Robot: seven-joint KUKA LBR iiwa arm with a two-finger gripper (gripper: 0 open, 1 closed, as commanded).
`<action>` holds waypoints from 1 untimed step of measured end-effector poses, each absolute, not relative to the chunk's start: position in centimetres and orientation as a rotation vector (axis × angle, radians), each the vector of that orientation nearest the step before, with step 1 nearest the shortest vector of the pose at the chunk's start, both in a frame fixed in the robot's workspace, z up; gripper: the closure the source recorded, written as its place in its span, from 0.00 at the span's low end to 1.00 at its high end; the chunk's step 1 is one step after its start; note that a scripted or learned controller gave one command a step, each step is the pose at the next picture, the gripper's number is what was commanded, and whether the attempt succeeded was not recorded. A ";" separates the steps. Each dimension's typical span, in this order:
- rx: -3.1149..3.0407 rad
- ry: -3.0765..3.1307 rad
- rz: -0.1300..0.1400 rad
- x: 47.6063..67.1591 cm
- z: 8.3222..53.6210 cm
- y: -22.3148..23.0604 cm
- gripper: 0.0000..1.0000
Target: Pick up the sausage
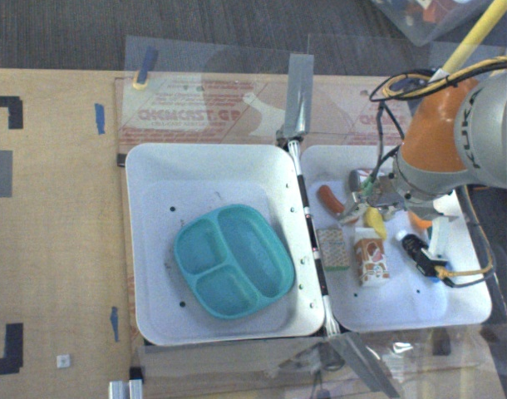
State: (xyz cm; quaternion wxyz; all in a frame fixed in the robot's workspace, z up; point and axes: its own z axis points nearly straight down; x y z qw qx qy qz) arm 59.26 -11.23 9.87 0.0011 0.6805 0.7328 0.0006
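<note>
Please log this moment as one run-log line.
gripper: over right bin, beside sausage | sausage: lying in bin, not held | teal divided plate: left bin

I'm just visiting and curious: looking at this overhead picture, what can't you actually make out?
- Gripper: whether it is open or shut, being small and dark in the camera view, against clutter.
- Sausage: its right end, which runs into the gripper's dark parts.
- Yellow item: its identity and upper part, hidden under the arm's wrist.
- Small carton: its print, too small to read.
- Arm: its base, cut off by the right edge.
</note>
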 end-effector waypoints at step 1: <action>2.072 2.404 -0.041 65.3 8.6 -10.6 0.00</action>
